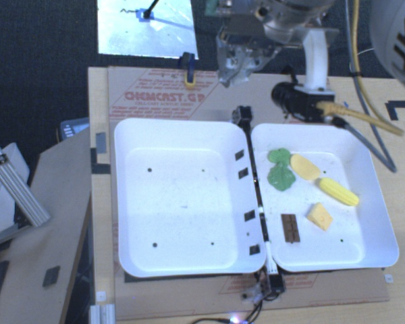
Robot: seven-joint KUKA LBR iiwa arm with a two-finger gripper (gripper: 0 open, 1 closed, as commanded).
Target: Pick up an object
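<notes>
Two shallow white bins sit side by side on the table [101, 100], touching along a black clipped seam; the left bin [131, 181] shows a bare white floor with a few dark dots; the right bin [371, 248] carries all the loose things. Near its left wall lies a green lumpy piece [281, 171]; just beside it, touching on the right, is a yellow oval piece [304, 167]; a yellow corn cob [338, 192] lies slantwise next to that; a pale yellow wedge [318, 217] rests nearer the front; a brown chocolate bar [291, 227] lies close to the seam. The claw [235, 65] hangs above the table behind the bins, well apart from every object; whether it is apart or together I cannot tell, as it is blurred.
</notes>
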